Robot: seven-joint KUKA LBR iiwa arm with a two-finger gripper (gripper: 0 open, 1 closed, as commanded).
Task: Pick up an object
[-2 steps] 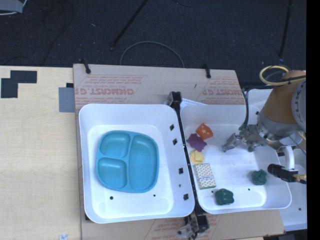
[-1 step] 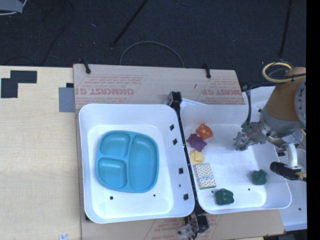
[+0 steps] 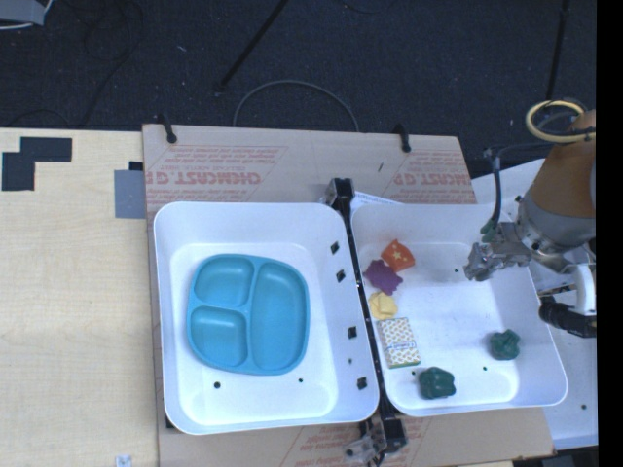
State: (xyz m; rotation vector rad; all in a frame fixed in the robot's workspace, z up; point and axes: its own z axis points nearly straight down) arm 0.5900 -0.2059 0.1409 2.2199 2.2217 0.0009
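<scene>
Near the right bin's [image 3: 545,397] far edge, the end effector [image 3: 479,264] hovers, fingers seemingly bare.

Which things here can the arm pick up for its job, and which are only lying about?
For the job, in the right bin:
- orange piece
- purple piece
- yellow piece
- patterned flat box
- dark green lump
- small teal lump
- gripper, above this bin's far right part

Lying about:
- blue divided plate in the left bin

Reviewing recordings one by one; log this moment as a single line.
phase: approach | gripper: over right bin, holding nothing visible | nearest: orange piece | left bin: blue plate
</scene>
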